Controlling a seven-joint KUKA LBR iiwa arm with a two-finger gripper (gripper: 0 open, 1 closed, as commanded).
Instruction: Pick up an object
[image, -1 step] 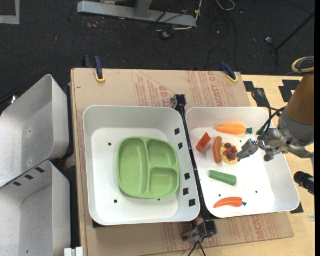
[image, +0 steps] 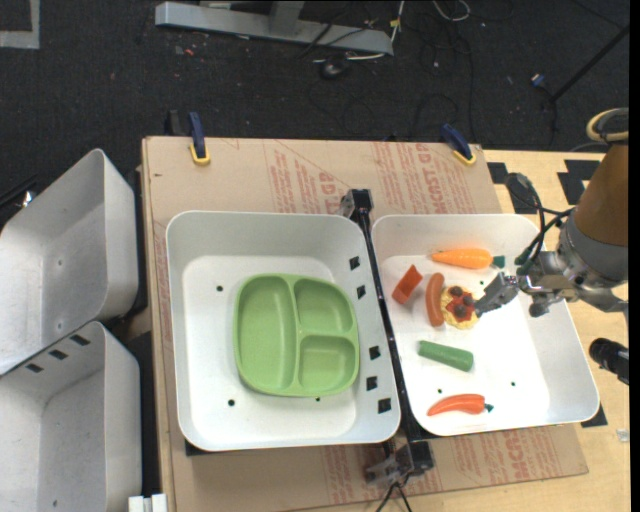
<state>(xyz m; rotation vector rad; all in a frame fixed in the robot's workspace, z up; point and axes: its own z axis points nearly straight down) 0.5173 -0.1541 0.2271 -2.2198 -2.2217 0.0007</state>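
The arm (image: 600, 235) reaches in from the right over the right bin (image: 560, 370), and its claw (image: 490, 297) sits low above the bin floor, pointing left. Whether the claw is spread or pressed together cannot be told — the tip is small and dark against the toys beneath it.

Just at the claw's tip lies a small pizza slice (image: 459, 307), yellow with dark red toppings; the tip seems to touch or overlap its right edge, but nothing shows the slice pinched. Touching the slice on its left is a sausage (image: 434, 299), lying roughly upright in the view. Left of that, a little apart, is an orange-red wedge (image: 406, 284). A carrot (image: 462, 258) lies above the claw, near the bin's back, with its green end pointing right. Below the claw, well clear of it, is a green cucumber (image: 445, 354), and nearer the front rim a red chili pepper (image: 457, 404) with a green stem.

The left bin (image: 200, 330) holds a green divided plate (image: 297, 335) — three compartments, lying flat in the middle.
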